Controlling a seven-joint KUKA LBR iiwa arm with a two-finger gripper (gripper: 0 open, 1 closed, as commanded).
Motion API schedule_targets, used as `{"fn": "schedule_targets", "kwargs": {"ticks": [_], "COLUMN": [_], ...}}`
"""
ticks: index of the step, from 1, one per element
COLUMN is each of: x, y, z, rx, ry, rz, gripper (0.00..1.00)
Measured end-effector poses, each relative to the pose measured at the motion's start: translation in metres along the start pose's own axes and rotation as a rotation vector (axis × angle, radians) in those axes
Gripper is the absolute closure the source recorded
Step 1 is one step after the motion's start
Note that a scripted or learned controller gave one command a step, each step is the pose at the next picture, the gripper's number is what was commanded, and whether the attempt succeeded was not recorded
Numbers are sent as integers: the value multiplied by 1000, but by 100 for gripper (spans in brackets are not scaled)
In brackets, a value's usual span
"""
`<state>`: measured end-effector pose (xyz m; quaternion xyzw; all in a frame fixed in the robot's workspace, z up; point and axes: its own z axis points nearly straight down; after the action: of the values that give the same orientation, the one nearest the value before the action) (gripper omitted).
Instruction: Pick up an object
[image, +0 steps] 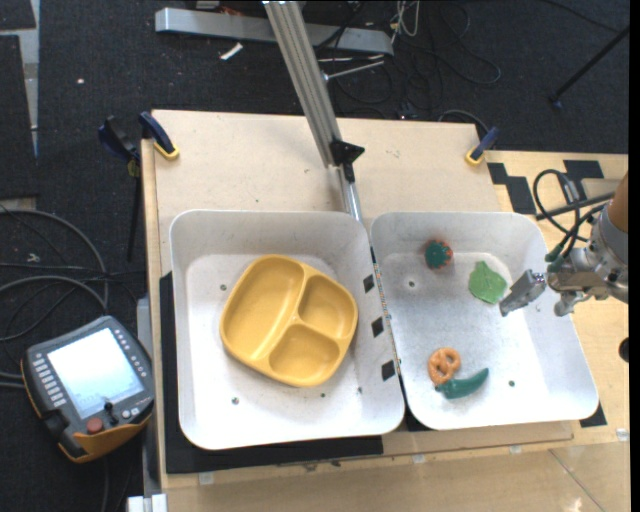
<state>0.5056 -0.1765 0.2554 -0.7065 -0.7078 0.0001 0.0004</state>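
Bench work, noted from the near side of the room. Two shallow white bins sat side by side on a pale wooden bench (250, 160). The left bin (200, 250) held a yellow divided plate (289, 320) with three compartments, lying flat near the bin's middle.

The right bin (560, 370) held four small things. A small teal and orange lump (437, 254) lay toward the far wall. Just right of it and a little nearer lay a light green leaf-shaped piece (488, 283). Toward the near wall lay an orange pretzel-shaped toy (443, 363), and touching its near right side a dark green pepper-like toy (465, 383).

The arm (610, 235) reached in from the right, over the right bin's right rim. The gripper (545, 292) hung by that edge, close to the right of the light green piece but apart from it. One grey finger (521, 292) angled down and left toward the bin floor, another stood to its right with a gap between them, so the jaws looked released. Nothing sat between them.

A slanted metal pole (310, 90) ran from the far floor down to the seam between the bins. A teach pendant (85, 385) with an orange trim lay on the dark floor left of the bench. Yellow-tipped clamps (158, 135) gripped the bench's far corners.
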Motion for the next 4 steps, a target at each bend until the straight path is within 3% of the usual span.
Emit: {"fn": "schedule_targets", "kwargs": {"ticks": [1,4], "x": [0,-8], "y": [0,2], "z": [0,158], "rx": [0,5], "ry": [0,1], "rz": [0,2], "gripper": [0,0]}}
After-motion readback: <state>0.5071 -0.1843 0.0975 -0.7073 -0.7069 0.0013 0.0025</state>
